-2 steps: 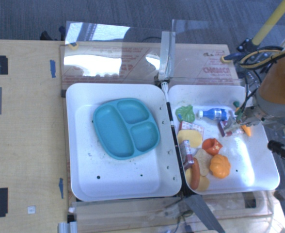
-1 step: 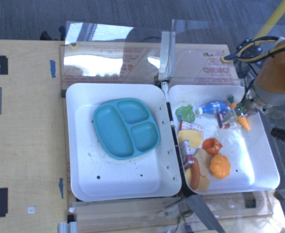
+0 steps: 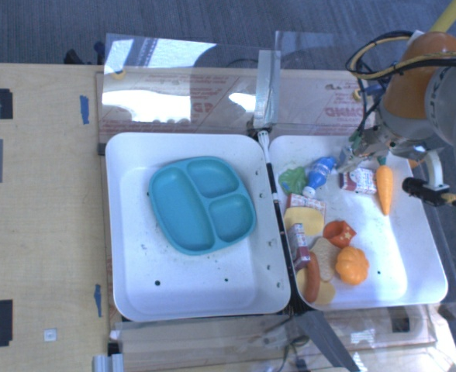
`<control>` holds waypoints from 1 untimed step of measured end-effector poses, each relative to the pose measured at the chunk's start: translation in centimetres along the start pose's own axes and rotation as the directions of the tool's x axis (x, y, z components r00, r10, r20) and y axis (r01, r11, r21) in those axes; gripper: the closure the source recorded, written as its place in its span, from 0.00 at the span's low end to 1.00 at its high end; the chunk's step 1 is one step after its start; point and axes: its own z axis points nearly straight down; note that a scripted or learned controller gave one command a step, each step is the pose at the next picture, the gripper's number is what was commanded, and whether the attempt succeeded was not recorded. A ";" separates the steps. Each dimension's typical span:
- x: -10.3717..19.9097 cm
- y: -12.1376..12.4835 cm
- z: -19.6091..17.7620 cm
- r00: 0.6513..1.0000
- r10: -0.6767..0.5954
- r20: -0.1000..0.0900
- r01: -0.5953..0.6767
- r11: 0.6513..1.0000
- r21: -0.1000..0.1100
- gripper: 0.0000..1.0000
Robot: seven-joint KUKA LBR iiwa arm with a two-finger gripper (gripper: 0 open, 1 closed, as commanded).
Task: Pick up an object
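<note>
Reaching arm: my grey arm with its orange band comes in from the right, over the far corner of the right bin.
Left bin: the shallow white plastic bin holds a blue three-compartment plastic tray, set at a slant.
Right bin: the second shallow white bin carries the small things, crowded along its left side and far end.
Claw: my gripper hangs at the far end of the right bin, just above the small white-and-red packet; I cannot tell how wide it stands.
Orange plastic carrot: just right of the packet, pointing toward the near side.
Orange ball-shaped fruit: near the bin's middle.
Red toy tomato: just beyond the fruit.
Blue-and-white bottle: tilted, beside a green leafy toy.
</note>
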 end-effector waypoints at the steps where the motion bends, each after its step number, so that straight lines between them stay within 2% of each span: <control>1: 0.5 -0.4 1.2 1.000 -0.001 -0.011 0.001 1.000 0.015 0.00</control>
